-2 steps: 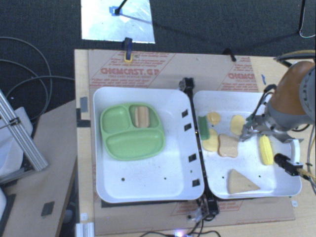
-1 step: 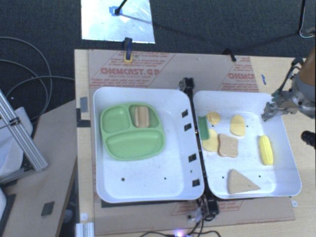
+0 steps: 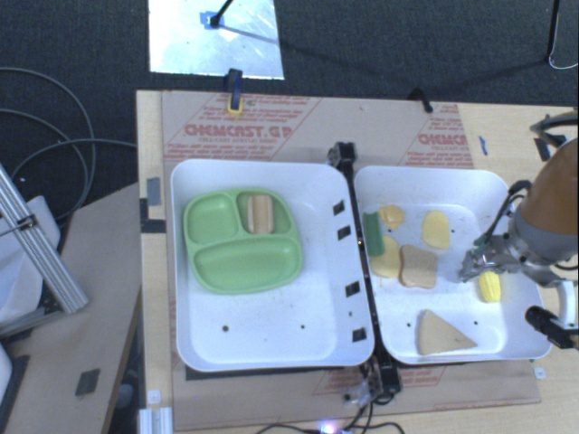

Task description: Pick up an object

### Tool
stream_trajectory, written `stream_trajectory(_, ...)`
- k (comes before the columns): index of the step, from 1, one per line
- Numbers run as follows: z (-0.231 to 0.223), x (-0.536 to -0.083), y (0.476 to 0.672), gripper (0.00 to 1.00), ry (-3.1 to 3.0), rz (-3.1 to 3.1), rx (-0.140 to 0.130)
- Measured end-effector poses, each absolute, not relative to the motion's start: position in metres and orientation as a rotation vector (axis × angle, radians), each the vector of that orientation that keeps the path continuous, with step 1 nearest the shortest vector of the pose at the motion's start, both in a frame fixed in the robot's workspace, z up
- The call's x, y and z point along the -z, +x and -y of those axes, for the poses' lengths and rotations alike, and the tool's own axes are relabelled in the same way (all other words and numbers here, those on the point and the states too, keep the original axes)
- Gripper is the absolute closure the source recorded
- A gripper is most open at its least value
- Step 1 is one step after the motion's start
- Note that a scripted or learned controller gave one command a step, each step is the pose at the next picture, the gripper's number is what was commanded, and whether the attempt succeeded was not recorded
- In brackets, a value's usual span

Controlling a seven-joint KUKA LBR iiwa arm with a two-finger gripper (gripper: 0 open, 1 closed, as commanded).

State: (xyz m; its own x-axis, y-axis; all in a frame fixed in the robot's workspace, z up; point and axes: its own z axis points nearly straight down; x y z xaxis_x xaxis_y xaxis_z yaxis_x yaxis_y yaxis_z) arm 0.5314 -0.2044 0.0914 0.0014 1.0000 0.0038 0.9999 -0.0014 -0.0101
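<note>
Over the right-hand bin [image 3: 488,183], the arm [image 3: 554,208] reaches in from the right and its claw [image 3: 477,265] hangs low near the bin's right side, just beside a small yellow piece [image 3: 489,287]. Whether that piece sits between the fingers or merely next to them cannot be told from this slant, nor can I tell how wide the claw stands. The yellow piece looks like the likeliest target, lying on the bin floor at the claw's tip. To do this step well, I judge the claw should be centred squarely over the piece, brought straight down so the fingers pass on either side of it, and closed before any lift; a small rounded thing like this may squirt out sideways if caught off-centre. Other items share the bin: a tan slice [image 3: 419,267] to the left, a pale yellow lump [image 3: 386,260] touching it, a yellow oval [image 3: 436,229] and a smaller yellow bit [image 3: 392,214] further back, a green strip [image 3: 372,230] by the dividing wall, and a tan wedge [image 3: 441,334] near the front. None touches the yellow piece, so the approach seems open, though the bin's right wall is near. A green divided plate [image 3: 242,265] holding a tan stick [image 3: 260,212] lies in the left bin [image 3: 262,333], well apart on the table [image 3: 298,125].
</note>
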Motion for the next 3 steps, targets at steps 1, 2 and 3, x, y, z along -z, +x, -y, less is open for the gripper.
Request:
stream_trajectory(1, 0.205, -0.097, 0.536, 0.0, -2.221, 2.224, 0.003)
stream_trajectory(2, 0.206, -0.159, 0.578, 0.0, -2.221, 2.235, 0.008)
stream_trajectory(3, 0.206, -0.094, 0.546, 0.0, -2.219, 2.228, 0.002)
